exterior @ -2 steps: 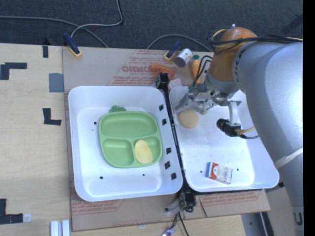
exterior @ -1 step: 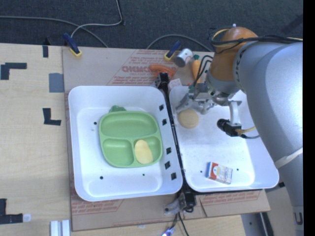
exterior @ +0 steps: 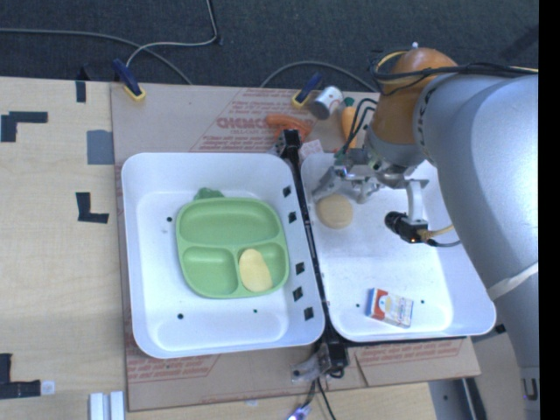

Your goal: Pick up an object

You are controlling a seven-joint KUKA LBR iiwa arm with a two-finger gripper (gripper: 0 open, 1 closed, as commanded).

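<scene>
A round tan bun-like object (exterior: 334,211) lies at the far left of the right bin (exterior: 437,304), close to the divider. My gripper (exterior: 350,180) hangs just above and behind it, its metal fingers (exterior: 329,181) pointing down toward the bun's top edge. A small red, white and blue carton (exterior: 388,307) lies flat near the right bin's front. In the left bin (exterior: 149,261) a green divided plate (exterior: 229,245) carries a yellow oval item (exterior: 255,269) in its lower right compartment.
A green piece (exterior: 208,193) peeks out behind the plate. The big grey arm (exterior: 490,156) with its orange band (exterior: 407,86) covers the right bin's far right side. Clamps, cables and small parts lie on the cardboard behind the bins.
</scene>
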